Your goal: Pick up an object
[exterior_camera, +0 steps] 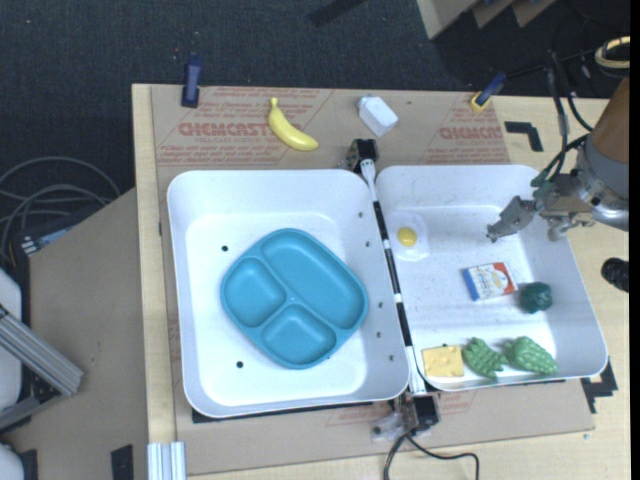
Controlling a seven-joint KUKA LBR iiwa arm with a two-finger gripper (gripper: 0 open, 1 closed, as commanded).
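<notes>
Looking from the largest thing down, the left bin (190, 268) carries a blue divided plate (291, 295) in the middle left of the frame, and this plate is too wide and flat for the pincer, so a try there probably slips off.

The right bin (590, 338) holds the smaller candidates. A blue and white packet (488, 281) lies flat at the centre right, with a dark green ball (535, 297) just beside it; closing on one may push the other away. Along the lower right, two green leafy toys (505, 357) touch each other, and a yellow block (443, 361) sits close to them near the bin wall, so two things may come up together, or the wall blocks one finger. A small yellow ball (406, 236) lies near the divider and can roll.

The gripper (522, 218) hangs at the upper right over the right bin, with nothing between its fingers; how wide they stand I cannot tell. No object is chosen yet, I judge.
</notes>
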